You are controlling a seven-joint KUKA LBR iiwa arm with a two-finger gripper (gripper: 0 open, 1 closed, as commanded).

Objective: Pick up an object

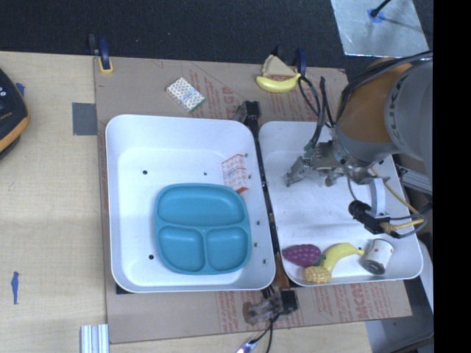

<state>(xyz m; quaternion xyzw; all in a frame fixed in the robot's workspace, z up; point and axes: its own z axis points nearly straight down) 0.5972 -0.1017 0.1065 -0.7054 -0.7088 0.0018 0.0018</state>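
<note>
Along the near edge of the right bin (294, 142) lie four small things in a loose row. A purple toy fruit (301, 254) rests nearest the wall shared with the other bin, with a yellow corn cob (317, 275) touching it on the near side, and a yellow banana (341, 255) curving up and away from the cob. Just beyond the banana's tip, toward the bin's far right corner, a white cylinder (377, 255) lies on its side, its dark open end facing the near rim.
</note>
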